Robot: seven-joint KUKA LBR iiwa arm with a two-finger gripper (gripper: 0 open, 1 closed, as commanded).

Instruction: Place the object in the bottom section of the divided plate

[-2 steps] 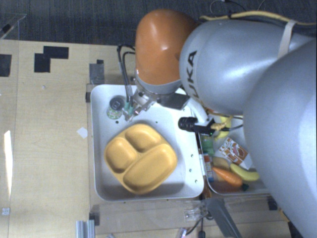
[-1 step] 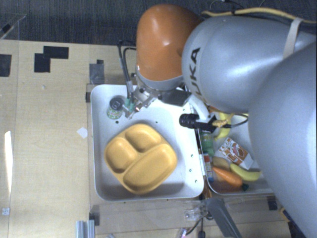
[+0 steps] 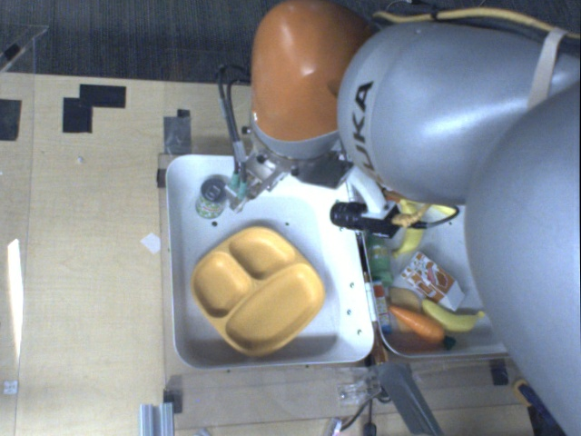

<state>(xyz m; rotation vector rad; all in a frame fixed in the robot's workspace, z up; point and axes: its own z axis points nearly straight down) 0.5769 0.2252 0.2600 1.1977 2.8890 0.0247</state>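
The grey arm with its orange band fills the upper right, reaching in over the counter; below it lies the left white bin, and the right bin sits just beside it, partly under the arm. In the left bin rests the yellow divided plate, tilted in the view, two smaller sections toward the top and one long section toward the lower right, which I judge to be the bottom one. The right bin holds a banana, a carrot, a small printed packet and a green item. The gripper hangs at the upper left corner of the left bin, just beside a small round can standing near the bin wall; whether the gripper is spread or pressed together I cannot tell, nor whether it touches the can. If the can is the object, the step wants a firm, centred pinch on it, then a lift clear of the plate's rim; carry it down and right over the long section; lower it upright and let go low, so it does not roll into a neighbouring section.
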